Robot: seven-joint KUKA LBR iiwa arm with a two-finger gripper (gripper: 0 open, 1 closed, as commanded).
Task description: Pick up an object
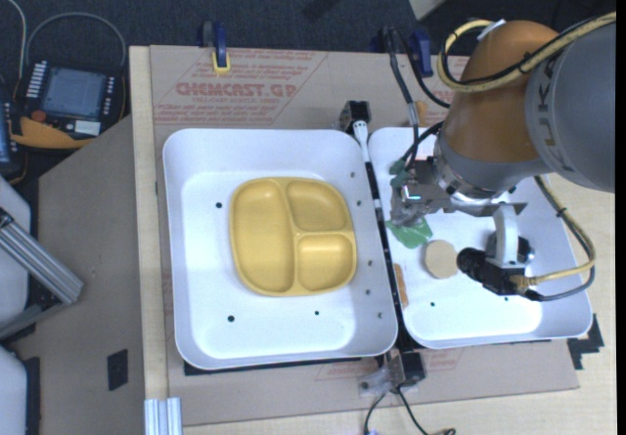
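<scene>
A: Grey metal hand (409,196), low over the left edge of the right bin (548,321). Grip state?

B: Cannot tell; the wrist and orange band hide the tips from above.

A: Nearest item?

B: One green object (409,231), lying on the bin floor just under the hand. Contact not legible.

A: Next?

B: One tan round disc (441,259), flat on the floor just to the right of the green piece, near the black cable fitting (492,273).

A: Left bin (196,316)?

B: One yellow sectioned tray (292,234), three compartments, lying flat at the centre, well apart from the hand.

A: Support?

B: Brown board worktop (147,257), printed lettering along its far edge, both bins side by side on it.
</scene>
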